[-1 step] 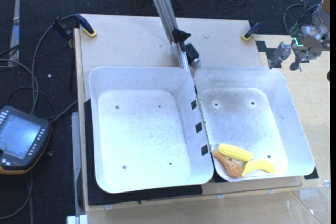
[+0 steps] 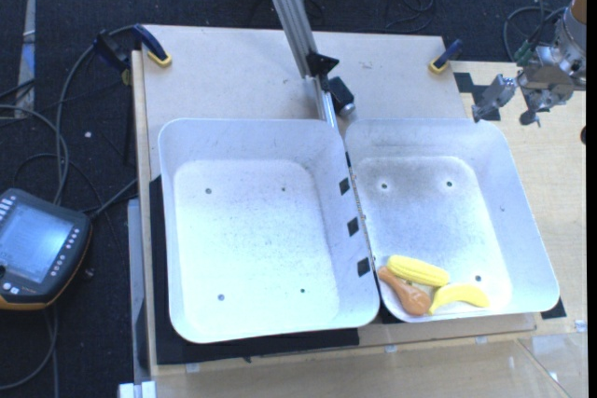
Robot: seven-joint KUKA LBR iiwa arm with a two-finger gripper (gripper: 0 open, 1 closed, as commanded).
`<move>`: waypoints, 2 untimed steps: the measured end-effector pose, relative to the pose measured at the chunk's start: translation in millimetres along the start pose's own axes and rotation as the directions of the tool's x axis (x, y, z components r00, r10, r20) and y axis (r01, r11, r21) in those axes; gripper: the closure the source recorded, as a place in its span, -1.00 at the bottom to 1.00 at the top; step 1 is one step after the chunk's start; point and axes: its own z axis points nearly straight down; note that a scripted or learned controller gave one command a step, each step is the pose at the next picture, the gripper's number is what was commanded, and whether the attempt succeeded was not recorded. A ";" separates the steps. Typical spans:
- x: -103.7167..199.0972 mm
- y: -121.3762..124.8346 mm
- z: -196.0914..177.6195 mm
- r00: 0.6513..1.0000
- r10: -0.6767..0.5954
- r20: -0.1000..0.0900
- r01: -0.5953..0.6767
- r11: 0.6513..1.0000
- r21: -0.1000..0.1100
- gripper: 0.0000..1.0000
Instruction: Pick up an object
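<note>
Three small toys lie close together in the front corner of the right bin (image 2: pixel 485 154): a yellow corn-like piece (image 2: pixel 417 270), an orange drumstick-shaped piece (image 2: pixel 408 293) touching it, and a yellow banana (image 2: pixel 461 296). My gripper (image 2: pixel 508 107) hangs beyond the right bin's far right corner, well away from the toys. It is open, with nothing between its fingers.
The left bin (image 2: pixel 177 228) sits beside the right one, their rims meeting in the middle. A slanted aluminium pole (image 2: pixel 289 0) rises from the bench behind the bins. Yellow clamps (image 2: pixel 157 58) hold the board's far corners. A teach pendant (image 2: pixel 37 242) lies off the bench to the left.
</note>
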 end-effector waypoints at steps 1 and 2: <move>1.3 -0.6 63.2 1.000 0.000 -0.001 0.000 1.000 0.005 -1.00; 3.6 6.0 123.4 1.000 0.000 -0.001 0.000 1.000 0.006 -1.00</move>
